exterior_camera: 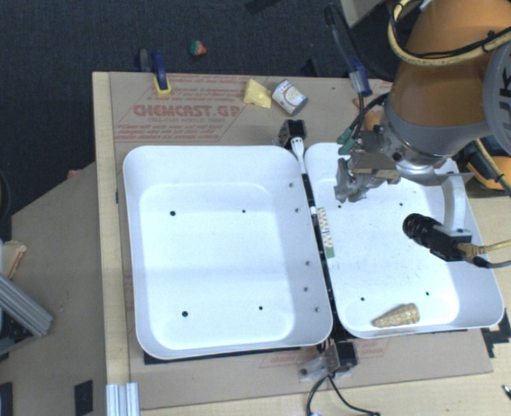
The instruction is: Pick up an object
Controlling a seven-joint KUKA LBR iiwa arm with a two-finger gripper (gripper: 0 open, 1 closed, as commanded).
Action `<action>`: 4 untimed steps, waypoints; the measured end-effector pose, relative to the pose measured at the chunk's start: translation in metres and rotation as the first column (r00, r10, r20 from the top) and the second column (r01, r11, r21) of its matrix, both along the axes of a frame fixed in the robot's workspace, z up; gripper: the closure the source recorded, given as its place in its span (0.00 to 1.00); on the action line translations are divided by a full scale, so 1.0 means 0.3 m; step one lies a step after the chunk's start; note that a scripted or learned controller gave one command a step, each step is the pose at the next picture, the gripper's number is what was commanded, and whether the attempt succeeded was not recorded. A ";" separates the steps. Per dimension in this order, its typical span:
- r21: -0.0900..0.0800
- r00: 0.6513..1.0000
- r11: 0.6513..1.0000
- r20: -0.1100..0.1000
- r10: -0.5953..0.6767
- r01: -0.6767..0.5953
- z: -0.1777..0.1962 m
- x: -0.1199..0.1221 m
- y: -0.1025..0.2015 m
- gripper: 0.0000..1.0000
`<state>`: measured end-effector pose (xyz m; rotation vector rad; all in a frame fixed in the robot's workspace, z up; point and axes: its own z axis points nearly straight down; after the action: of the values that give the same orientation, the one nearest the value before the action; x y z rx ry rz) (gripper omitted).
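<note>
A tan, cone-shaped object [396,316] lies near the front edge of the right bin [463,297]. My gripper [351,189] hangs over the back left part of that bin, close to the divide between the two bins. It is well behind the tan object and apart from it. I see nothing in the gripper. The grey and orange arm reaches in from the upper right and hides the bin's back right corner.
The left bin [152,180] sits beside the right one. On the cardboard behind the bins lie a yellow scrap [256,94] and a small grey box [289,97]. A blue clamp [160,72] grips the board's back edge.
</note>
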<state>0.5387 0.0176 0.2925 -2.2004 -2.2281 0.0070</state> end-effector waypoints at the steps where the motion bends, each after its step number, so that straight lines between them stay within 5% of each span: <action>1: -0.001 1.000 1.000 0.030 -0.005 0.005 0.453 0.150 0.172 1.00; 2: -0.004 1.000 1.000 0.007 -0.010 0.010 0.166 0.342 0.239 1.00; 3: -0.003 1.000 1.000 0.001 -0.006 0.006 -0.122 0.376 0.465 1.00; 4: -0.003 1.000 1.000 0.011 -0.013 0.013 -0.036 0.342 0.443 1.00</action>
<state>0.6413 0.1504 0.2817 -2.2223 -2.2210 -0.0016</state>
